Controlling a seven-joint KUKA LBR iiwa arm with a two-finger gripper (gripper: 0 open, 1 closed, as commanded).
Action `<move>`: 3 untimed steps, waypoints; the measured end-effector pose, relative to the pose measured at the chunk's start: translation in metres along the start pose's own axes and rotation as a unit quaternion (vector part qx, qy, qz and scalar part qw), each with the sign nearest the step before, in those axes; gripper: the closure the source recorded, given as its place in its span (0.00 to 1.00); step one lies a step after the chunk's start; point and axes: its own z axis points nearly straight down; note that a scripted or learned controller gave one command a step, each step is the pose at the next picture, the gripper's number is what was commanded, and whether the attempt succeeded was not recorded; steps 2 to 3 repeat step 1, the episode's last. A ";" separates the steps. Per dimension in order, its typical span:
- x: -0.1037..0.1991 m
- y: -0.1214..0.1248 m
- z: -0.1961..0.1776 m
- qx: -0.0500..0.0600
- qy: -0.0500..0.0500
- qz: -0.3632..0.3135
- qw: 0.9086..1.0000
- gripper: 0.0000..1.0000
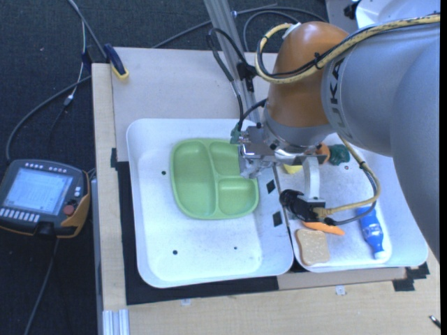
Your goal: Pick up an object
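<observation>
Hanging low over the seam between the two bins, the arm [363, 68] is taking up most of the right side, and its gripper [253, 160] is sitting right at the right-hand rim of the green divided plate [209, 180]. It's all buried under the wrist, so I honestly can't tell what state the gripper is in or whether it has hold of anything. Biggest thing below it is the left bin [150, 208], spreading out to the gripper's left and toward the camera, and it's carrying just that plate, lying flat. The plate is looking like the likeliest pick since it's touching or nearly touching the tool: I'm guessing rigid light plastic, smooth and a bit slippery, so pinching the raised outer rim on the near side seems like the sane hold, not the flat compartments. The right bin [401, 236] is running off to the gripper's right and holding the small stuff. Going down in size: a blue bottle [372, 232] lying well off to the right and nearer the camera, a slice of toast [313, 247] nearer the camera, almost straight below the gripper in the frame, a little orange carrot [323, 226] just above the toast, and a dark green something [339, 155] peeking out right beside the wrist.
</observation>
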 end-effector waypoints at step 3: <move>-0.006 0.009 0.001 -0.001 -0.001 0.003 1.000 1.00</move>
